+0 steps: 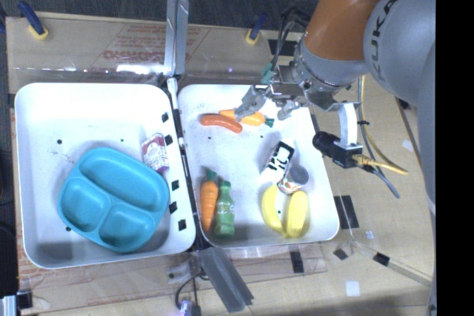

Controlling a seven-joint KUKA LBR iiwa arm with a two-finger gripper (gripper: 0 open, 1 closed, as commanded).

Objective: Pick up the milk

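- The small black-and-white milk carton [278,157] lies tilted mid-right bin, bare floor to its left.
- Yellow bananas [285,211] lie just nearer; an orange hot dog [221,121] lies farther left.
- The two-finger gripper [267,101] hovers above the bin's far edge, fingers spread, pinching nothing.

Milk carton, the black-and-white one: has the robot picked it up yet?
Nothing looks done yet. The black-and-white milk carton lies in the right white bin, apart from the pincer. In hand: the pincer hovers at the bin's far end, by a small orange item. Left: reaching the carton, gripping, lifting.
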